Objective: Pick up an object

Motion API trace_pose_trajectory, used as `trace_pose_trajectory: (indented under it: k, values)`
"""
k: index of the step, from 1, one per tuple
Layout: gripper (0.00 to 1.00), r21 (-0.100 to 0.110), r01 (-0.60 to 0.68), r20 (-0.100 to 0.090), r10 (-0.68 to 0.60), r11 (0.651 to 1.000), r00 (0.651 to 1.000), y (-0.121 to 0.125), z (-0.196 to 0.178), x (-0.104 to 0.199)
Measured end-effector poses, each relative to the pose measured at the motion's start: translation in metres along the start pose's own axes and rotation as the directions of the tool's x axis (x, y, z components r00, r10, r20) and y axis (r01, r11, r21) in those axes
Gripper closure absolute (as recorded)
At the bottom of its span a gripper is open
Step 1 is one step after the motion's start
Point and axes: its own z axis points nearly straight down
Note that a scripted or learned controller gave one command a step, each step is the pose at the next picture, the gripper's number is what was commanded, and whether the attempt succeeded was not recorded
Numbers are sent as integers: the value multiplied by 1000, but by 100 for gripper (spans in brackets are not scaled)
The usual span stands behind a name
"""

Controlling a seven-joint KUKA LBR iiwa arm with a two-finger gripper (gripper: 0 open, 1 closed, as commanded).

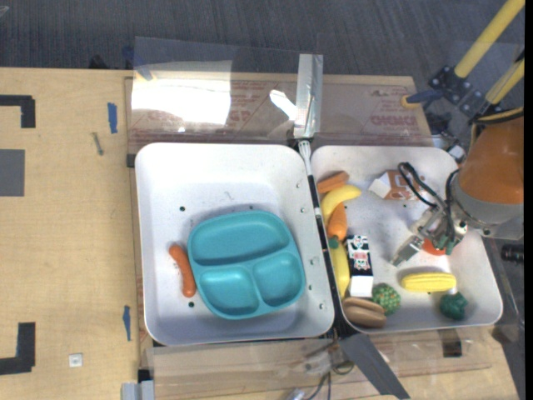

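Observation:
My gripper (423,238) hangs low over the right bin (487,273), under the arm's orange band (500,169). A small red and green item (435,244) lies right at its tip, partly covered by it. Just below lies a yellow corn cob (428,282), with a dark green piece (454,306) at the bin's front right. Left of the gripper stand a black and white carton (360,261), a broccoli floret (385,297) and a brown bun (364,311). Two bananas (340,197), a carrot (336,222) and a sausage (333,179) lie along the divider.
The left bin (166,182) holds a teal divided plate (246,262) and an orange sausage (183,269) beside it. A white and orange wrapper (391,186) lies at the right bin's back. Black cables (416,186) loop from the wrist.

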Motion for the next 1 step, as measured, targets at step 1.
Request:
trace_pose_trajectory:
  k: [1]
  values:
    - [100, -6, 1, 13, -1, 1000, 1000, 2, -13, -4]
